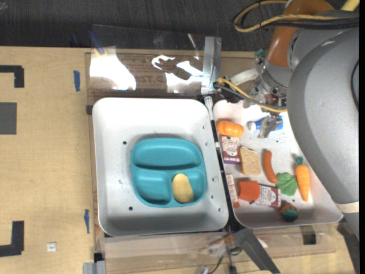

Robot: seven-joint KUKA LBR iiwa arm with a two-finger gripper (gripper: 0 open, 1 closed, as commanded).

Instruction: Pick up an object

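The right bin [319, 214] holds several toy foods: an orange fruit [230, 128], a brown packet [231, 149], a bread slice [250, 160], a sausage [268, 165], a carrot [303, 178], a green leafy piece [287, 182], a red block [248, 189] and a small red and green fruit [289, 212]. My gripper [267, 124] hangs low over the back of this bin, right of the orange fruit and above the bread slice. A blue and silver part shows at its tip. I see no object held in it.
The left bin [108, 170] holds a teal divided plate [165, 156] with a yellow potato-like piece [182, 188] in its front right compartment. The grey arm [325, 113] covers the right bin's right side. Yellow cables [251, 16] loop above the wrist.
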